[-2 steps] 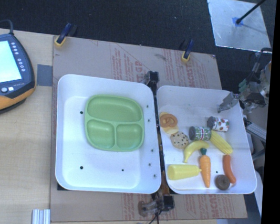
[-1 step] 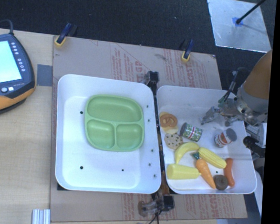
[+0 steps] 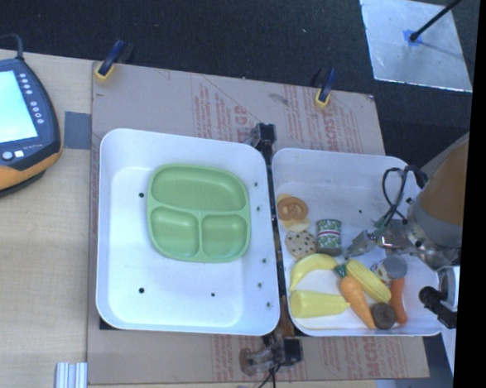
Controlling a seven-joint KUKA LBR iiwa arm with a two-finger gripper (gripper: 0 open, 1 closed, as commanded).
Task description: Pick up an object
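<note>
Gripper point(image 3: 364, 243) sits low in right bin point(image 3: 344, 167), jaws look parted, holding nothing. Green can point(image 3: 328, 234) just beside them: light, rigid, likely slippery; best pinched across its sides.

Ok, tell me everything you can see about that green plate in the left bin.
The green plate is a pale green, plastic-looking tray with rounded corners and three compartments: one wide section along the far side and two smaller ones side by side on the near side. It lies flat and face up on the floor of the left bin, toward the far half. Its compartments hold nothing, and nothing else touches it.
</note>
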